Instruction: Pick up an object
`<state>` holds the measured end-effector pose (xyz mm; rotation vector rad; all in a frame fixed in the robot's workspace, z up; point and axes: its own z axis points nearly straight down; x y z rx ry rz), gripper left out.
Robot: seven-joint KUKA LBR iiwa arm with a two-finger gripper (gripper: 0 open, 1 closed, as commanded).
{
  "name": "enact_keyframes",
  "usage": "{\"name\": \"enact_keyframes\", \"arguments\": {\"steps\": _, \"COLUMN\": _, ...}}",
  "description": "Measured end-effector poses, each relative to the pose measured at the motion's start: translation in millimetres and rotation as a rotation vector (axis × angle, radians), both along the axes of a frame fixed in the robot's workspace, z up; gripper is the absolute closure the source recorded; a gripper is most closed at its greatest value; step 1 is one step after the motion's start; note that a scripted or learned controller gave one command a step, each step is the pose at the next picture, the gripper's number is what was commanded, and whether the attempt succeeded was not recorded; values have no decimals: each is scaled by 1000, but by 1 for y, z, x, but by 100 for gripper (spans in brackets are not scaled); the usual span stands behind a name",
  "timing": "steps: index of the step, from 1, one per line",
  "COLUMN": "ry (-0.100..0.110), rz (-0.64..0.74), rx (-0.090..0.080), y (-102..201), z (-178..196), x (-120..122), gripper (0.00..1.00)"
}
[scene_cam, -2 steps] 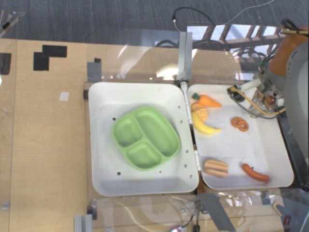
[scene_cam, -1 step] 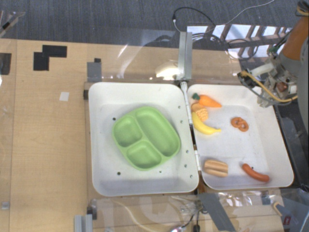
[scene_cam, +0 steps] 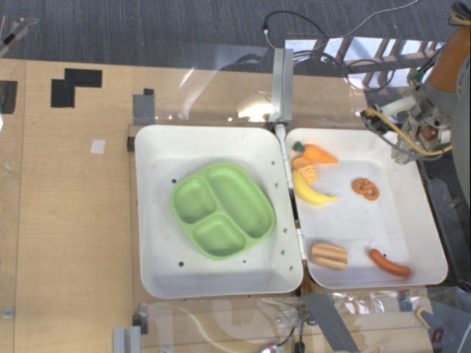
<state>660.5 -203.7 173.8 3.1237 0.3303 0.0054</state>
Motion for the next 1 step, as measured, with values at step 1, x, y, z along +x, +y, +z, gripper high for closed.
{"name": "enact_keyframes", "arguments": {"steps": 1, "ry": -3, "rz": -5, "rx": 0, "y": -1, "z": -86, "x": -37, "gripper": 100}}
